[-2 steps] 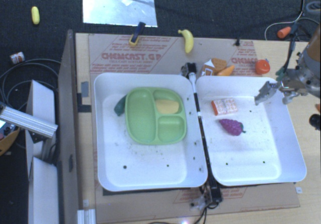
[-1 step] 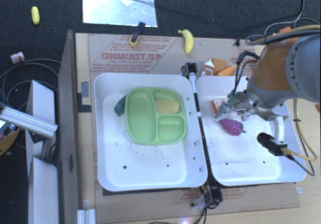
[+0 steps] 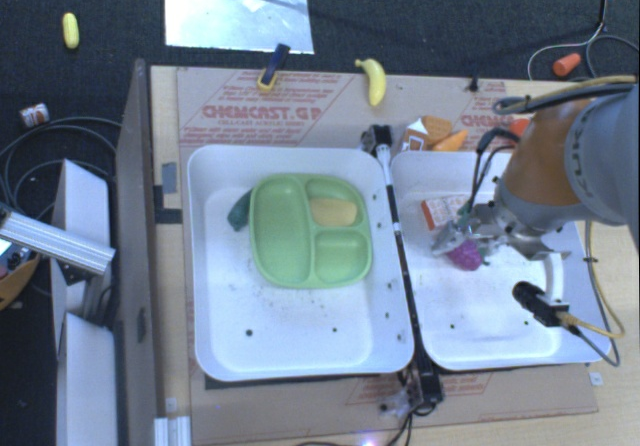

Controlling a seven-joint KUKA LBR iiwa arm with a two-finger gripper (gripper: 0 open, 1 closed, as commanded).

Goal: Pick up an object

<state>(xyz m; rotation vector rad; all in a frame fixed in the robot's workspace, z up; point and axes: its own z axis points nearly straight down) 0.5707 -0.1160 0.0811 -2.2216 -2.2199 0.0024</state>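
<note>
Reaching into the right bin (image 3: 440,329), the gripper (image 3: 462,242) sat over a purple object (image 3: 465,255); jaw state unclear.

A green divided plastic tray (image 3: 305,231) lies in the left white bin (image 3: 290,344); right of that bin, the right white bin (image 3: 480,334) holds a small purple object (image 3: 465,255).

"CHEMCAST GP" in red repeats on the brown board (image 3: 290,104) under the bins; smaller print unreadable.
</note>
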